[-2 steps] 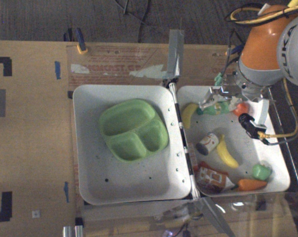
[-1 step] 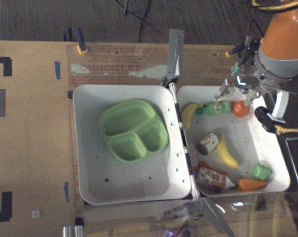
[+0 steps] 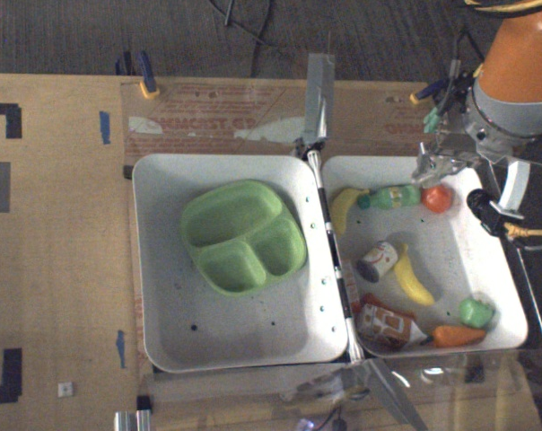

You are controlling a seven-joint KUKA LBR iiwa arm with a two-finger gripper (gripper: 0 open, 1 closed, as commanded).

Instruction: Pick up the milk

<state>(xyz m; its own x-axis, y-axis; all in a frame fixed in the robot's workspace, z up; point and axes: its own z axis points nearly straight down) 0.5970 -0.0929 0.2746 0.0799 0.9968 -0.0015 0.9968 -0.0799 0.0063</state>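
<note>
Claw [image 3: 430, 167] hangs over the far edge of the right bin [image 3: 500, 257], metal parts bunched together; cannot tell how it is set or whether it has anything. Arm [image 3: 515, 65] behind it, grey with orange band, coming in from the right.

Just right of and below the claw tip: small red round item [image 3: 438, 199], looks like a tomato, close to touching in this view but contact unclear. Just left of the claw: green bottle [image 3: 389, 197] lying on its side, and past that a yellow banana [image 3: 343, 207] curved against the bin's left wall.

Milk [image 3: 379, 260]: small white carton with dark markings, lying tilted near the middle of the right bin, well below and left of the claw, apart from it. A second banana [image 3: 410, 278] lies just beside the milk on its right, seems to touch it.

Further down from the claw, near edge of the bin: orange-red packet [image 3: 388, 325] at the lower left corner, carrot [image 3: 457, 336] lower right, small green item [image 3: 476, 312] just above the carrot.

Far left of the claw: left bin [image 3: 163, 330] with a green divided plate [image 3: 243, 237] in it. Both bins sit on the tabletop [image 3: 51, 241], cardboard-brown, with blue tape marks.
</note>
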